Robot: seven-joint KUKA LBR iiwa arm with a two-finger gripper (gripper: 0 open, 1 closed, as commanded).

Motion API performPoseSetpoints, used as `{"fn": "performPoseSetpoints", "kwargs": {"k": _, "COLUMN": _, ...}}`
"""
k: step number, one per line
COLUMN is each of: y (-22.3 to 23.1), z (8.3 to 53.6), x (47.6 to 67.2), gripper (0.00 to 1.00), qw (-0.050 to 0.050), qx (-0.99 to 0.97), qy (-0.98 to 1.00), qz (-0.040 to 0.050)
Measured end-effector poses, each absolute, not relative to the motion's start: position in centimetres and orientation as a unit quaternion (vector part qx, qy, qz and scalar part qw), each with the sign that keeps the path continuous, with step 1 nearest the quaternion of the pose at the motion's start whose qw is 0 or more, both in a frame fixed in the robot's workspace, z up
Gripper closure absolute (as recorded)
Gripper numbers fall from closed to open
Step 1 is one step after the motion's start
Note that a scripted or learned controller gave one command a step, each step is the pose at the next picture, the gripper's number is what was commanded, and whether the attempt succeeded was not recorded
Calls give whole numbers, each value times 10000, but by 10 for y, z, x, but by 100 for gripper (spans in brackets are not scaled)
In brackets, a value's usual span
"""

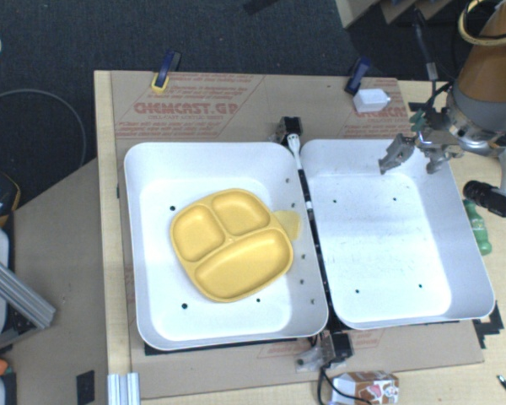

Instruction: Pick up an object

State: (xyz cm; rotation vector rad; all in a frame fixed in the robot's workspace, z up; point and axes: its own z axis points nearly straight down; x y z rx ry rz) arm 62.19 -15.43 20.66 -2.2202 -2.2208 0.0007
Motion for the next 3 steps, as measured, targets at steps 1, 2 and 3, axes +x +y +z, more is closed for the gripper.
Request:
{"fn": "performPoseSetpoints", "kwargs": {"k": 1, "y": -81, "z": 374, "x": 574, "gripper": 0, "qw": -43, "qx": -7044, "qy": -7097, "qz": -43}}
{"fn": "performPoseSetpoints", "kwargs": {"k": 2, "y": -13, "z": 496, "x": 510, "gripper": 0, "qw": -48, "qx": -7034, "qy": -7107, "qz": -67}}
{"fn": "performPoseSetpoints", "kwargs": {"k": 3, "y": 61, "z": 539, "x": 478, "gripper": 0, "qw": -21, "qx": -7037, "qy": -7105, "qz": -42}}
